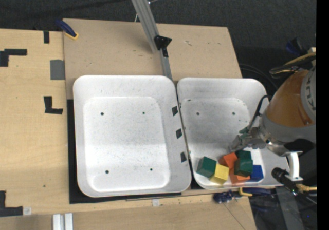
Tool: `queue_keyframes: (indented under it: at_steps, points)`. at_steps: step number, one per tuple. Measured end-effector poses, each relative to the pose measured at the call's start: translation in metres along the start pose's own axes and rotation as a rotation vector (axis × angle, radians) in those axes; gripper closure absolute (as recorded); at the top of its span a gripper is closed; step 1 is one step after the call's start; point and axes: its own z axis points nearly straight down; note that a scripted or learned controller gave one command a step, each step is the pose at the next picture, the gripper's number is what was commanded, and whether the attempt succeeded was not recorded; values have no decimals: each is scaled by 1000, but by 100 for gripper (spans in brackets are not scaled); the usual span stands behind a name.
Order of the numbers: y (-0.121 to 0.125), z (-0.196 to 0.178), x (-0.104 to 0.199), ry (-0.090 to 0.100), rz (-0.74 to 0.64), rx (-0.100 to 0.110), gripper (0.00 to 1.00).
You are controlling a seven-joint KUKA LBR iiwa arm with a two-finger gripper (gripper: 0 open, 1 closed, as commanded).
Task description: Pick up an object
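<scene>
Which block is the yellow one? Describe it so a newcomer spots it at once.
Start at the right-hand white bin and go to its near edge, where a cluster of coloured blocks sits. The yellow block lies at the front of that cluster, right of the green block and below an orange block. It is the only yellow piece in the pile.

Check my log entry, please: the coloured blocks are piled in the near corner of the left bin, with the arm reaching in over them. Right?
Not quite: the camera view shows the coloured blocks piled in the near corner of the right bin, not the left bin. The rest holds: the arm reaches in over them.
</scene>
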Motion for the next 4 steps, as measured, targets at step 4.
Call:
queue_keyframes:
  at_steps: [4]
  points:
    - [5,-158,-4,-3,0,-6,100]
